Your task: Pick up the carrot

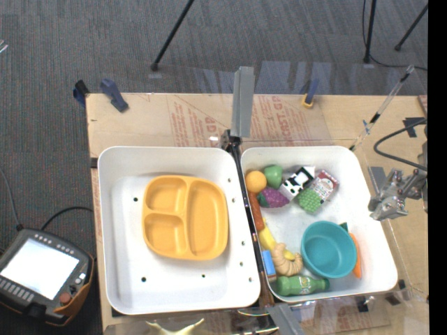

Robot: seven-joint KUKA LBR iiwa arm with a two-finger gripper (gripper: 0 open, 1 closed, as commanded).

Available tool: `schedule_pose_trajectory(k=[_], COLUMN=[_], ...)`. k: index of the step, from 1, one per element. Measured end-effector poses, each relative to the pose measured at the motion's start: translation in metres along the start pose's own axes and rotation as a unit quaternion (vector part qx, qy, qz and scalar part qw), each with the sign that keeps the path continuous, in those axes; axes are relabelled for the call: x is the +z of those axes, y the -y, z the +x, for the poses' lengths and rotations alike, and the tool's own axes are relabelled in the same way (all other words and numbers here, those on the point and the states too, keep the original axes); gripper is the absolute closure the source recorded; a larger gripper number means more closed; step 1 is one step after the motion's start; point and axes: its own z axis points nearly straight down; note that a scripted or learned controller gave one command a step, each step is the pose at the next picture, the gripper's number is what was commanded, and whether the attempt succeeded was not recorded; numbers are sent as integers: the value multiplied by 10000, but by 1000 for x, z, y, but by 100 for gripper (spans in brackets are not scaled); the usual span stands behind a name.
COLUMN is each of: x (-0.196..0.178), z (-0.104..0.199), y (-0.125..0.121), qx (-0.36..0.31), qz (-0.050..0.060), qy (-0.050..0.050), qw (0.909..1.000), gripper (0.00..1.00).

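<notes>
The worktop (174,121) is a tan board with faint red printing, filling the middle of the frame from the upper left corner at the clamps down to the lower edge. Two shallow white bins sit on it side by side, touching along their inner rims at the centre. The left bin (115,187) takes the lower left of the board; the right bin (374,257) takes the lower right. A blue clamp (113,95) grips the board's upper left edge, and a smaller blue and yellow clamp (309,95) sits on the upper edge right of centre. A grey upright post (243,103) stands at the top centre, just above where the bins meet.
</notes>
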Motion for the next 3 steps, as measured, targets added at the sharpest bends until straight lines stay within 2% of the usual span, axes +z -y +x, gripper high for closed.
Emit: schedule_pose_trajectory(k=[1,2,3], x=[120,138,-57], z=[8,-1,-14], y=[-38,21,44], qx=[506,99,-1], qz=[0,-5,1], qy=[-128,-85,-2], qw=[9986,9999,10000], gripper=[100,100,100])
